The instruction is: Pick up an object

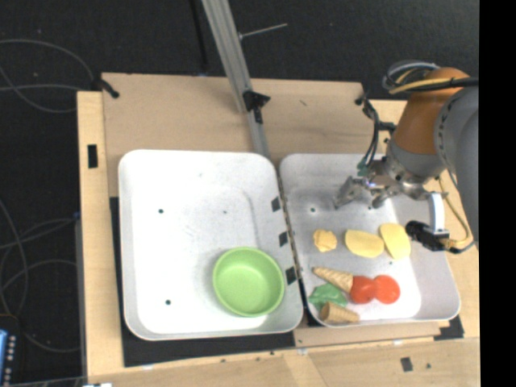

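Gripper (364,193): fingers spread, nothing between them, poised over the far part of the right bin (310,176)
Candidate objects: three yellow pieces (363,243) just near of it; ice-cream cone (333,278), tomato (375,289) nearer
Left bin (185,192): holds green bowl (248,280), well apart
Judgement: placed for descent onto the yellow row

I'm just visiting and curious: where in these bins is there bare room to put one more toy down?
Left bin: all bare except the green bowl at its near right corner. Right bin: bare strip along the far left, beside the pincer. Its near half is crowded: yellow pieces, cones, tomatoes.
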Robot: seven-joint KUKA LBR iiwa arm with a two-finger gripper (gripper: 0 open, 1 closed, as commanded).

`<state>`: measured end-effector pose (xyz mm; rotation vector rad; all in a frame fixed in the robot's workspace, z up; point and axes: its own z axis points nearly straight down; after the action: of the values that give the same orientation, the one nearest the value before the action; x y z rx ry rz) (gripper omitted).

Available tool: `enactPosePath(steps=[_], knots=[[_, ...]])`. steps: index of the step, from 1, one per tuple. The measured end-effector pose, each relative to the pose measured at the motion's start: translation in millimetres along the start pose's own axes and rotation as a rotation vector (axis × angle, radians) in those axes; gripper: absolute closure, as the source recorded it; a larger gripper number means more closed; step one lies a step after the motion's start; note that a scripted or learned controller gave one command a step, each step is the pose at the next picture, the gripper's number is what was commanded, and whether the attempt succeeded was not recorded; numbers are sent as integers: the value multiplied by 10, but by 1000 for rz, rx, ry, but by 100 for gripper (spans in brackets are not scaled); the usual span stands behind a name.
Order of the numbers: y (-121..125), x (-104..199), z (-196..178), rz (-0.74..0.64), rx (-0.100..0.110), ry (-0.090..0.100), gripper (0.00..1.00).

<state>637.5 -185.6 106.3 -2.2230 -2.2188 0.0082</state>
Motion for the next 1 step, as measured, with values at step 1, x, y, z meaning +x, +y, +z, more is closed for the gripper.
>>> enactPosePath(steps=[1], knots=[[24, -8, -153, -1, -8, -1, 100]])
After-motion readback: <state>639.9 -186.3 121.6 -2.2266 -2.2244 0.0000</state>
